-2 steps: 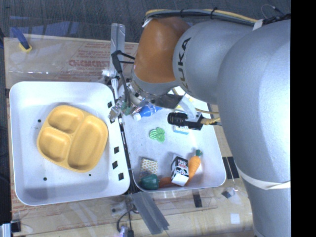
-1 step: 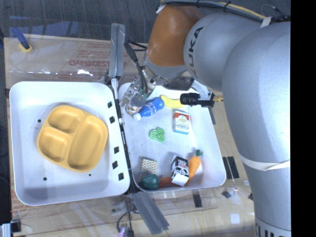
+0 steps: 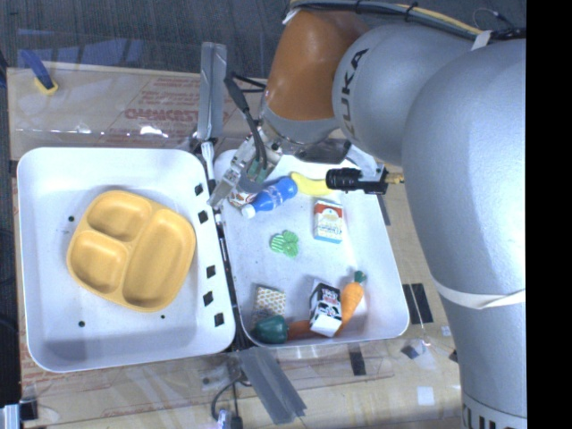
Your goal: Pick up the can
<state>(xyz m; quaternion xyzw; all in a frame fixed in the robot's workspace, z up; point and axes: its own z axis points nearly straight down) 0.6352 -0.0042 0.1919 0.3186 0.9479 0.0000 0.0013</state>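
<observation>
One small can with a red and white label (image 3: 241,199) sits under my gripper (image 3: 243,175), so I should drop straight down, though I cannot tell its grip.

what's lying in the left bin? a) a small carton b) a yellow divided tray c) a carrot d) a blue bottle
b: the yellow divided tray lies alone on the floor of the left bin, while the carrot sits in the right bin.
</observation>
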